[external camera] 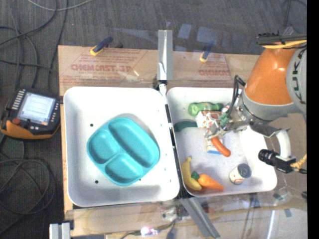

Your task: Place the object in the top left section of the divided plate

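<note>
While the divided plate (123, 150) sits teal and bare in the left bin (75, 113), tilted at an angle to the bin's walls, whatever I'm supposed to drop into its top left section is over in the right bin (259, 183) with all the other stuff. From my feed I honestly can't say which item is "the object".

Closest to the gripper (223, 125) is a small orange sausage-looking piece (220, 147) lying on a white and blue card or packet (212, 133), right under the fingertips. Can't tell if the gripper is clamped on anything or hanging loose; the wrist hides most of it and it's a cluttered blur down there, so I won't call it.

Behind that, toward the far wall of the right bin, there's a green toy (204, 107), and a dark green strip (185, 125) by the divider between the bins. At the near edge I see a banana (187, 172) touching a carrot (208, 181), and off to their right a little round white thing with a grey cap (240, 174).

Arm (271, 78) comes in from the right, big orange band over the right bin's far corner. A teach pendant (31, 113) sits on the floor left of the bench.
</note>
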{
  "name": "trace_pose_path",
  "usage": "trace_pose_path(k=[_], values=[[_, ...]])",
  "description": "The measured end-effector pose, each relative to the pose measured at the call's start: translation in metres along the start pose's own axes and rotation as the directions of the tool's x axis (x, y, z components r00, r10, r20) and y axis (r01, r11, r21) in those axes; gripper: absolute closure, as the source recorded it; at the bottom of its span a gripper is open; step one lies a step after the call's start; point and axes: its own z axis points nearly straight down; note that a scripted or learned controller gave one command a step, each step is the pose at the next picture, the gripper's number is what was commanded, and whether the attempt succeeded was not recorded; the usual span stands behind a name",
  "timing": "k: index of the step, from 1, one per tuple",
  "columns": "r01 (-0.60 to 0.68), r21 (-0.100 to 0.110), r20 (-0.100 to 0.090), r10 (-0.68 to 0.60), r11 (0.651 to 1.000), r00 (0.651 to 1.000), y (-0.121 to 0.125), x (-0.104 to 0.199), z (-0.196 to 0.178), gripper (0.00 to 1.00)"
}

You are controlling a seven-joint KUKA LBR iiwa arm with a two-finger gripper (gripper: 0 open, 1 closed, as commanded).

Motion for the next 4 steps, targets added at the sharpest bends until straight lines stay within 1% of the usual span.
trace_pose_path(k=[1, 2, 3, 4], values=[[-0.194, 0.003, -0.003, 0.194, 0.981, 0.981, 0.039, 0.103, 0.049, 1.0], [-0.016, 0.001, -0.002, 0.016, 1.0, 1.0, 0.037, 0.171, 0.048, 1.0], [0.054, 0.001, -0.002, -0.054, 0.999, 0.999, 0.014, 0.215, 0.029, 1.0], [0.056, -0.001, -0.001, -0.056, 0.998, 0.998, 0.007, 0.179, 0.008, 1.0]])
